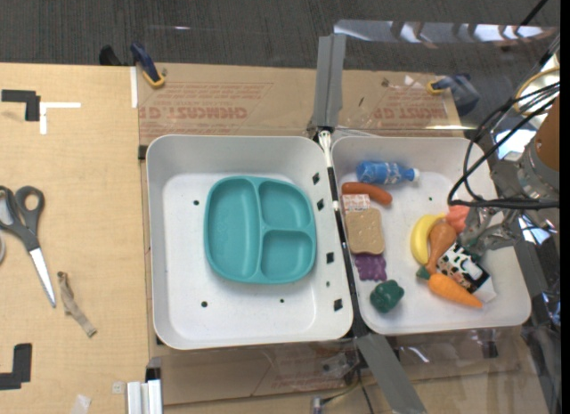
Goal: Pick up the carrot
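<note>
1. Camera view looks down at a slant on two shallow white bins: the left bin fills the middle of the frame, and the right bin touches it along a shared edge.
2. A teal divided plate lies flat in the left bin, with one long section on its left and two smaller ones on its right.
3. The carrot lies on the floor of the right bin, in the lower right of the frame, with its thin tip toward the bin's lower right corner.
4. A black-and-white patterned piece sits just above the carrot, touching or nearly touching it (the join is too small to judge).
5. A banana and an orange-brown piece lie side by side just above and to the left of the carrot.
6. Toward the left side of the right bin, from top to bottom, are a blue bottle, a sausage, a slice of bread, a purple piece and a dark green pepper.
7. The gripper hangs at the right edge of the right bin, above the carrot in the frame; whether its fingers are apart or together cannot be told amid the cables and metal.
8. A pair of scissors lies on the bench at the far left of the frame.
</note>
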`<move>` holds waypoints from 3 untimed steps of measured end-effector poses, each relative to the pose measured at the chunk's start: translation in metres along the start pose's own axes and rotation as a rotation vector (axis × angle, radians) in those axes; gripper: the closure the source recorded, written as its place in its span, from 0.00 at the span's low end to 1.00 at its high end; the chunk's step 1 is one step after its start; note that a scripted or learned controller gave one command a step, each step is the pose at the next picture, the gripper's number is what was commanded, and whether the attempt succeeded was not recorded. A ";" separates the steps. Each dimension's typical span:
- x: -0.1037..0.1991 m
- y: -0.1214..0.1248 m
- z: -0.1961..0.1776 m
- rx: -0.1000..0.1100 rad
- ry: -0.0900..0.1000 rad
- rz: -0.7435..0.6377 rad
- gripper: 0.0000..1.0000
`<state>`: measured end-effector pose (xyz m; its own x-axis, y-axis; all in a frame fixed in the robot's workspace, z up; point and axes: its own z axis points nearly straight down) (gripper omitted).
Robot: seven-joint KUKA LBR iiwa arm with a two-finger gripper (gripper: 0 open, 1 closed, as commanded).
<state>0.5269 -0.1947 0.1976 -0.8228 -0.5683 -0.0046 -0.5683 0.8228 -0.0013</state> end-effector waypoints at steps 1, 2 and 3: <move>-0.017 -0.036 -0.146 0.000 0.000 -0.121 1.00; -0.023 -0.048 -0.202 0.000 -0.001 -0.317 1.00; -0.084 -0.090 -0.225 -0.001 -0.002 -0.502 1.00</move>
<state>0.6464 -0.2211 0.4227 -0.4478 -0.8941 -0.0056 -0.8941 0.4478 -0.0028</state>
